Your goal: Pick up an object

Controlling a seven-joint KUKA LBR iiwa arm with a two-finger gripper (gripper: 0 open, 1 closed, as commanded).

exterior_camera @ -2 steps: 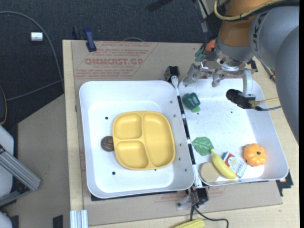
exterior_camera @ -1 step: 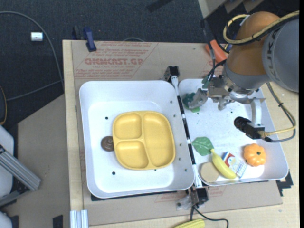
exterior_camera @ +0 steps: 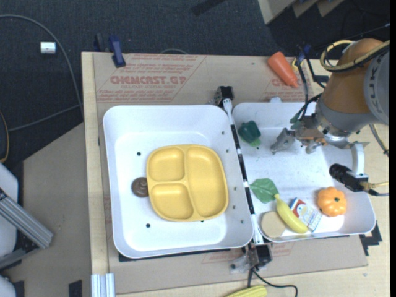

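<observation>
Overhead, at a slant: a wooden bench (exterior_camera: 154,73) bears two shallow white bins side by side.
Left bin (exterior_camera: 124,141): it holds a yellow three-compartment tray (exterior_camera: 185,182) lying flat near the middle. A small brown round object (exterior_camera: 140,187) sits touching the tray's left edge, partly tucked under it.
Right bin (exterior_camera: 278,113): it holds several small toys, most of them gathered toward the near end.
Dark green toy (exterior_camera: 250,132): it lies near the far left corner of the right bin, close to the wall shared with the left bin.
Green leaf-shaped piece (exterior_camera: 265,189): it rests by the left wall of the right bin, just above the banana.
Toy banana (exterior_camera: 289,215): it lies aslant at the near end, its lower part over a tan round disc (exterior_camera: 270,226).
Small white packet with red and blue print (exterior_camera: 303,210): it is just right of the banana, touching it.
Orange toy pumpkin (exterior_camera: 331,202): it stands near the right wall, beside the packet.
Gripper (exterior_camera: 286,140): it hangs over the far half of the right bin, fingers spread a little with nothing between them, well apart from the toys at the near end and to the right of the dark green toy.
Arm: its orange band (exterior_camera: 349,85) shows above the wrist at the right.
Orange carrot-like toy (exterior_camera: 283,69): it lies on the bench beyond the right bin.
</observation>
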